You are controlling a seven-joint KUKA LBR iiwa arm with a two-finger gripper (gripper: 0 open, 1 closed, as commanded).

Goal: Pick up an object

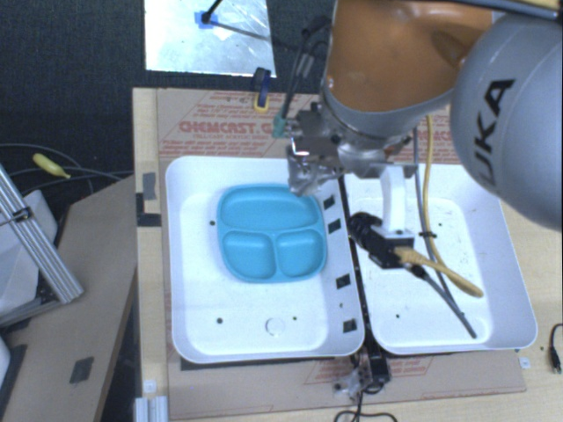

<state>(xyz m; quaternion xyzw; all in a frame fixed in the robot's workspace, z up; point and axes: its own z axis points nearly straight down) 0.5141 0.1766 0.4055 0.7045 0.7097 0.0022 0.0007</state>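
Over the two white bins, the big grey and orange arm (422, 51) is reaching in from the right and hanging low above the left bin (189, 262). Below it, a blue divided plate (268, 244) is lying flat in that bin's middle. At the plate's far right corner the gripper (305, 178) is hovering; I cannot tell its state. It looks like the approach step, and next comes a careful pinch on the thin rim.
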